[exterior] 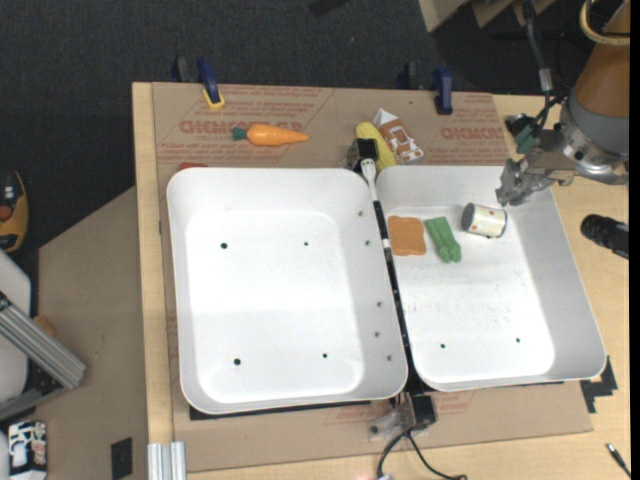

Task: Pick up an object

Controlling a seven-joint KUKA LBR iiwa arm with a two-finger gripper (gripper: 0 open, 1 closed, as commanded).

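1. White cylinder [484, 221] lies on its side in the right bin [560, 298], upper part; long axis runs roughly left-right, dark round end facing left.
2. Gripper [511, 190] hangs just up-right of the cylinder, nothing visibly between it and the cylinder; cannot tell its open/closed state.
3. Green block [443, 239] sits left of the cylinder, long axis running up-down with a slight tilt; orange-brown square piece [406, 235] just left of that, near the bin's left wall.
4. Left bin [200, 298] sits alongside.
5. On the cardboard behind the bins: toy carrot [272, 136], tip pointing right; yellow banana-like item [378, 144].
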